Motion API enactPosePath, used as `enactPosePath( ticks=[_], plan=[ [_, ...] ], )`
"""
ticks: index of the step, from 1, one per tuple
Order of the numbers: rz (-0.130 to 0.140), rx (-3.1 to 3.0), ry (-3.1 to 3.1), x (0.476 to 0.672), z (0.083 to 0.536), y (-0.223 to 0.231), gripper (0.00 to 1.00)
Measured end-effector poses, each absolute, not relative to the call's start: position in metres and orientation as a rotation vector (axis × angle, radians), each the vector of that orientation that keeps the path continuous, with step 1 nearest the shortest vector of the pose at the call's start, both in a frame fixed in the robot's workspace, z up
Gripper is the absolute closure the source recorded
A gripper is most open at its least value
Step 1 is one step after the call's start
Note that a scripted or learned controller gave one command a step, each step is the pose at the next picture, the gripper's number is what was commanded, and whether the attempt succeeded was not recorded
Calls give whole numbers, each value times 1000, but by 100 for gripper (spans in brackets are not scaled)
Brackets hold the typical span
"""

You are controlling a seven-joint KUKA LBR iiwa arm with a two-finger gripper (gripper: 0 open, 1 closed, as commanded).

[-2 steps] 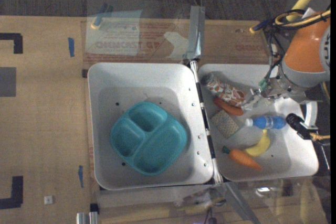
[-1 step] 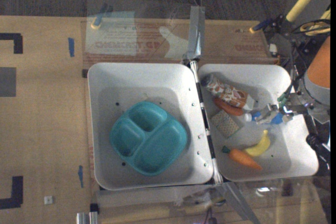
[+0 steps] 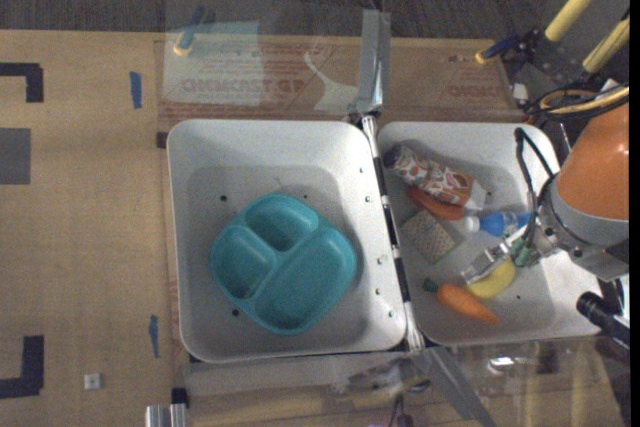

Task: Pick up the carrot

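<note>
The carrot (image 3: 467,302) is orange with a small green stub at its left end. It lies flat near the front edge of the right bin (image 3: 540,325), pointing right and slightly toward the front. My gripper (image 3: 523,250) hangs below the orange-banded wrist at the bin's right side. It is above and to the right of the carrot, close over a yellow banana-like toy (image 3: 495,281). Nothing shows the carrot in its grasp; the carrot rests on the bin floor.
The right bin also holds a patterned tube (image 3: 432,177), a red-orange pepper-like piece (image 3: 436,205), a grey speckled pad (image 3: 427,236) and a blue-and-white bottle (image 3: 497,223). A teal divided plate (image 3: 284,262) sits in the left bin (image 3: 200,165). Cables and yellow rods stand at the far right.
</note>
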State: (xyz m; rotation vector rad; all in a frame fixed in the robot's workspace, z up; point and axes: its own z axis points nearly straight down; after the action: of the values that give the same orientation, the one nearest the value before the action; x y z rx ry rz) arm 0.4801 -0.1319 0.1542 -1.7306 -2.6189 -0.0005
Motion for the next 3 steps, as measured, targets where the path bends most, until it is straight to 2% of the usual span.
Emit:
enactPosePath(
  ticks=[1, 2, 3],
  plan=[
    [-11, -1258, -2890, 484, 89, -105, 0],
    [-1, -1492, -2769, 480, 234, -119, 0],
    [-4, -1479, -2785, 482, 89, -169, 0]
  ],
)
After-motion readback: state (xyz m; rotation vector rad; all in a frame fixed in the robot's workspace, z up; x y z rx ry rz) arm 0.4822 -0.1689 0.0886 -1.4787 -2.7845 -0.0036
